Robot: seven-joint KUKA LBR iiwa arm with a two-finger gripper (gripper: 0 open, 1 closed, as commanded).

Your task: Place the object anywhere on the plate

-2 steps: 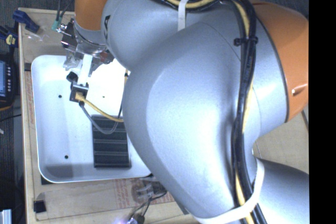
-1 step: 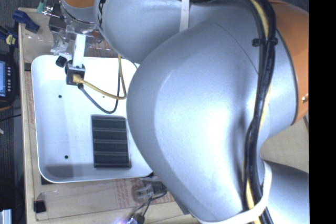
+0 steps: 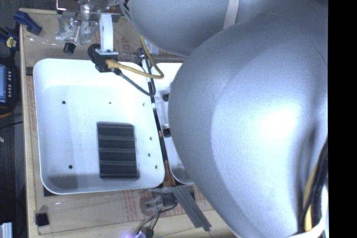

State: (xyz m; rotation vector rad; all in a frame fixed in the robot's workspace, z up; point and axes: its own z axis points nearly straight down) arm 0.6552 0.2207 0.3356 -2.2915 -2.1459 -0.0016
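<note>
Grey arm over right bin; left bin with ribbed dark block; fingers' state unclear.

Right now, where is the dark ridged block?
In the camera view, the dark ridged block lies flat in the left white bin, toward that bin's near edge, with the big grey arm covering the other bin to its right.

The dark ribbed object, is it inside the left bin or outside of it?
Inside. The dark ribbed object lies flat on the floor of the left white bin, near its front wall, within the rim.
</note>
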